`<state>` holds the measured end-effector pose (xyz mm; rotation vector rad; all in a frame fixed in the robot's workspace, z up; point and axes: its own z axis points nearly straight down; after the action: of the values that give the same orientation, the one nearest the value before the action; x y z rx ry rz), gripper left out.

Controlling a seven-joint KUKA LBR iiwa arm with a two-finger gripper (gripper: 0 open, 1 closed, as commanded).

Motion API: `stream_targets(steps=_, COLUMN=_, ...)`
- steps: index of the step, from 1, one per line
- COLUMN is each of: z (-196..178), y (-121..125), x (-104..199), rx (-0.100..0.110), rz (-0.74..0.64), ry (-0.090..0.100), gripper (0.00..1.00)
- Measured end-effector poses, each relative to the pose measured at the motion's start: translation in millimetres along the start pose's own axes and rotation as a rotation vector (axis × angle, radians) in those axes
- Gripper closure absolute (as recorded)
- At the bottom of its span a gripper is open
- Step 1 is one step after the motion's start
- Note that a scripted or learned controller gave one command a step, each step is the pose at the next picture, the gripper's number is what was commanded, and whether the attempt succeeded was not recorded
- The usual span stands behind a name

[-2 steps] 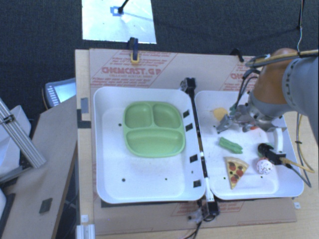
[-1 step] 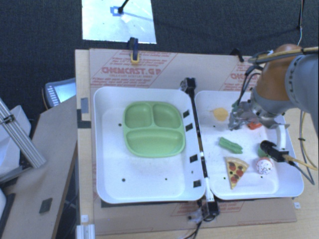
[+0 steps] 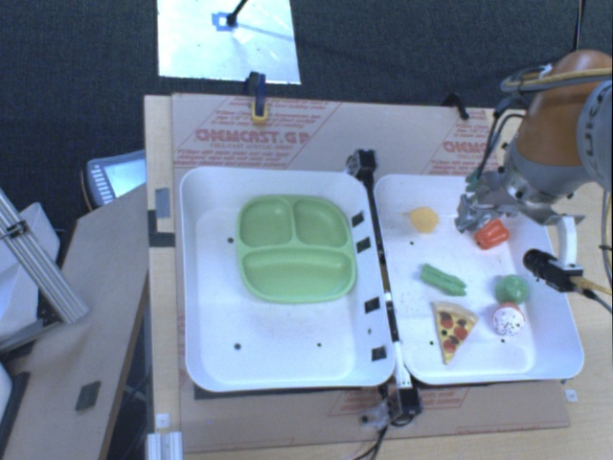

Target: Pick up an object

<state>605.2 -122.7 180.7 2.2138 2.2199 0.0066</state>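
Observation:
In the right bin (image 3: 551, 357) lie a red toy piece (image 3: 492, 235), a yellow piece (image 3: 422, 220), a green pod (image 3: 442, 278), a round green piece (image 3: 511, 288), a pizza slice (image 3: 452, 330) and a white speckled ball (image 3: 508, 321). The gripper (image 3: 472, 215) is low over the bin's back right part, right beside the upper left of the red piece and partly overlapping it. The wrist hides whether it touches or grips the red piece.
A green divided plate (image 3: 295, 248) lies in the left bin (image 3: 206, 353). A black divider with clips (image 3: 375, 257) runs between the bins. A black fitting (image 3: 548, 268) juts from the arm over the right bin's right side.

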Motion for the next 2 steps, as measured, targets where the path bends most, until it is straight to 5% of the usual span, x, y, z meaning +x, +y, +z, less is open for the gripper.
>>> stream_targets(steps=2, z=-114.3, y=-4.6, x=-0.5, rx=-0.001, rz=-0.001, ry=0.000, gripper=1.00)
